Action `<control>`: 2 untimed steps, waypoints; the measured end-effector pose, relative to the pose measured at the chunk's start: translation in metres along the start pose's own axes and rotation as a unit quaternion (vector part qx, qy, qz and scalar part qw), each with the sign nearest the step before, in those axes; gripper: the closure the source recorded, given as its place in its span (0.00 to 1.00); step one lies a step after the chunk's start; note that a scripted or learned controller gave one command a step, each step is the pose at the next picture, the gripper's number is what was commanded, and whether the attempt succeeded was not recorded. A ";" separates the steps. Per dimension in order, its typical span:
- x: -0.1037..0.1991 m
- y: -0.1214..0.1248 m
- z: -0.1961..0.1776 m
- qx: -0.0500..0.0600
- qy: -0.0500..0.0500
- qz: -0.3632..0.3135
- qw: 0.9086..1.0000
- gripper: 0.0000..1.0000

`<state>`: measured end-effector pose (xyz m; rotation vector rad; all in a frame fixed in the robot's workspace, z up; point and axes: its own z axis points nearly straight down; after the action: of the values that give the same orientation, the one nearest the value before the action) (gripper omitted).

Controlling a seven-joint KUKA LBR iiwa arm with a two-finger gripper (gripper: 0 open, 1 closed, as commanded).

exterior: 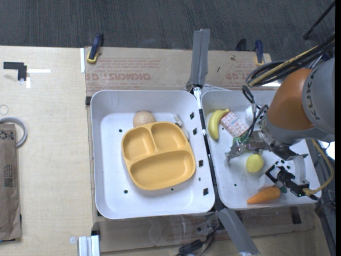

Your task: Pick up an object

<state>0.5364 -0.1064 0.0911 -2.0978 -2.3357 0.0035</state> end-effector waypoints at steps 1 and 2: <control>-0.026 -0.035 -0.051 -0.001 0.000 0.020 1.000 0.00; -0.023 0.018 0.000 -0.001 -0.001 0.003 1.000 0.00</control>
<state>0.5571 -0.1276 0.0908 -2.1052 -2.3318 0.0030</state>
